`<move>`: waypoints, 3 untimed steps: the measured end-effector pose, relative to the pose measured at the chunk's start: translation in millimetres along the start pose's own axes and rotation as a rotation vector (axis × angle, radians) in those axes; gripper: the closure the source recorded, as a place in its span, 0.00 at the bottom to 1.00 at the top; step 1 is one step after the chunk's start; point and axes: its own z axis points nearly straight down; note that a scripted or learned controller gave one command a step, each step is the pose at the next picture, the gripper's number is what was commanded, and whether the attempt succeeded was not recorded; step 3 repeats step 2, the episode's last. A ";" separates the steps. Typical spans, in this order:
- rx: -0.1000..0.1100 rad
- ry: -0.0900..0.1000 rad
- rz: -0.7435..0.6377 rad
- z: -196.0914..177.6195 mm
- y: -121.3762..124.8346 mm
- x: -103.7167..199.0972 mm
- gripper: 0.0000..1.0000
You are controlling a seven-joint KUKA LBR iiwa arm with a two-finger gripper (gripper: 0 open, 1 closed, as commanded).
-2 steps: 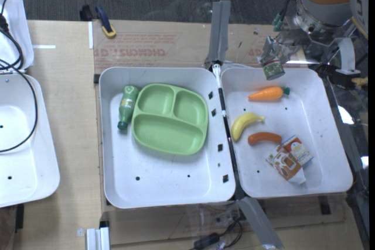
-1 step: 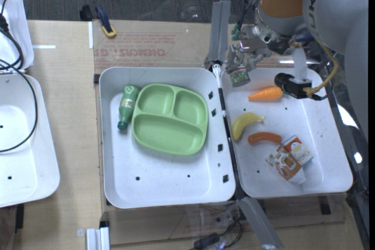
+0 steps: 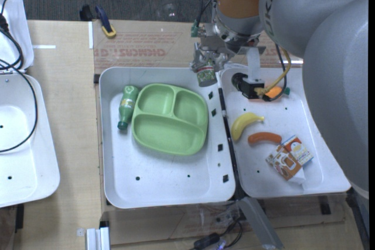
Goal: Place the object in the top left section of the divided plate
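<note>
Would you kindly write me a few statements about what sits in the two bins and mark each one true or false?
1. The green divided plate lies in the left bin. True.
2. The green bottle lies inside one of the plate's sections. False: it lies on the bin floor beside the plate's left edge.
3. The banana and the sausage lie in the right bin. True.
4. The snack packet rests on the plate. False: it lies in the right bin, near the sausage.
5. The hand is above the bins' shared upper edge, near the plate's upper right corner. True.
</note>
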 end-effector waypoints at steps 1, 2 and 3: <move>0.000 0.000 0.020 7.1 2.5 75.1 1.00; 0.000 -0.001 0.020 6.9 2.6 74.7 0.00; 0.000 -0.001 0.020 6.9 2.6 74.7 0.00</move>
